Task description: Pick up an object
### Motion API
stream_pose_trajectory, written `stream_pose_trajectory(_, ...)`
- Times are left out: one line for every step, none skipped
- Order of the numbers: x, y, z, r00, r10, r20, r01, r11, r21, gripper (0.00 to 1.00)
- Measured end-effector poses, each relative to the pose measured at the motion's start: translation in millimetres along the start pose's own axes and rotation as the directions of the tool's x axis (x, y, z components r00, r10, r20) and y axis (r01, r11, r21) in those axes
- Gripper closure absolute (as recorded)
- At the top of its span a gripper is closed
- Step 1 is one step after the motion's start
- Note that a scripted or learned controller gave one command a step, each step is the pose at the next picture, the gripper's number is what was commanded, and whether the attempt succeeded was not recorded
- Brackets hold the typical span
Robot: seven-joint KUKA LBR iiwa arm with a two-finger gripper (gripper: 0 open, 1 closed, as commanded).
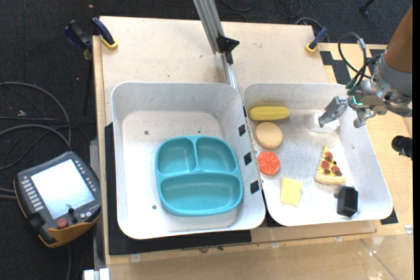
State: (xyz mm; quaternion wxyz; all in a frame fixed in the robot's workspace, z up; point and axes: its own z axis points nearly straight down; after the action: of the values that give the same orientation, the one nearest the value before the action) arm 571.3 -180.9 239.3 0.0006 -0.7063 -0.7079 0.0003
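The right bin (pixel 375 160) holds a yellow corn cob (pixel 269 113), a tan bun (pixel 268 135), a red tomato slice (pixel 268 163), a yellow cheese square (pixel 291 191), a pizza slice (pixel 329 166) and a small black block (pixel 347 200). My gripper (pixel 345 116) hangs over the bin's far right part, above and beyond the pizza slice. It is open, its two fingers spread apart with nothing between them. The arm's grey and orange wrist (pixel 397 69) comes in from the right edge.
The left bin (pixel 131 141) carries a teal divided plate (pixel 197 175). A slanted metal pole (pixel 207 3) rises behind the wall between the bins. Yellow clamps (pixel 105 35) hold the bench's far corners. A teach pendant (pixel 56 197) lies on the floor to the left.
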Motion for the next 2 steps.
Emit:
stream_pose_trajectory(-3,-4,44,1.0,0.003,0.0,-0.003,1.0,0.003,0.0)
stream_pose_trajectory(-6,-9,90,1.0,0.003,0.0,-0.003,1.0,0.004,0.0)
